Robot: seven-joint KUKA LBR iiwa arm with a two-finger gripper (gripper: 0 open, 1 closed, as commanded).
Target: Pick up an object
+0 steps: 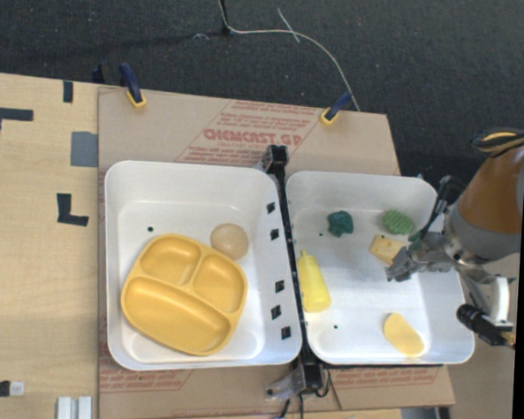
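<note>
Several small objects lay in the right bin [369,189]; the tool [398,267] hovered just beside the yellow wedge [384,248], its opening impossible to judge. Best practice seemed to be centring over that wedge before descending, clear of the green piece [397,222].

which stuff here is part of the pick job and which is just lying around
Part of the job:
end effector, in the right bin
yellow block beside it
green lumpy piece
dark green piece
yellow bottle
pale yellow oval

Lying about:
divided yellow plate and beige ball in the left bin
blue clamps
cardboard sheet
</note>
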